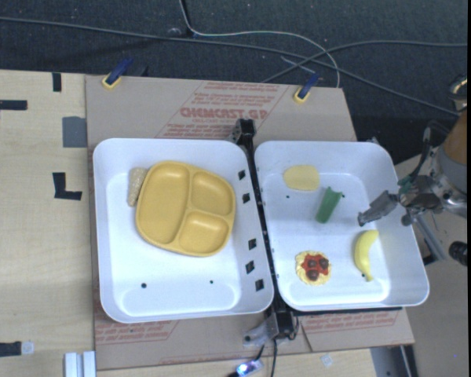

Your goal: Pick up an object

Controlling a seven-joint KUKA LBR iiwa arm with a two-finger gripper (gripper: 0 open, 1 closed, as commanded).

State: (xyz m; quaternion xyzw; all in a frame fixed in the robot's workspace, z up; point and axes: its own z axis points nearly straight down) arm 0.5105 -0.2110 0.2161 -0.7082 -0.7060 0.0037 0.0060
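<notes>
The right bin (377,157) holds a pale yellow rounded piece (301,177), a green oblong piece (328,205), a yellow banana (365,254) and a small round pizza-like toy (313,267). My gripper (382,206) reaches in over the right bin's right side, just above the banana and to the right of the green piece. I see nothing held in it. The grey arm (443,195) behind it crosses the bin's right rim.
The left bin (114,234) carries a yellow divided plate (185,208) with a tan piece (133,185) tucked under its left edge. A black divider (256,210) runs between the bins. Cables lie on the dark floor behind the bench.
</notes>
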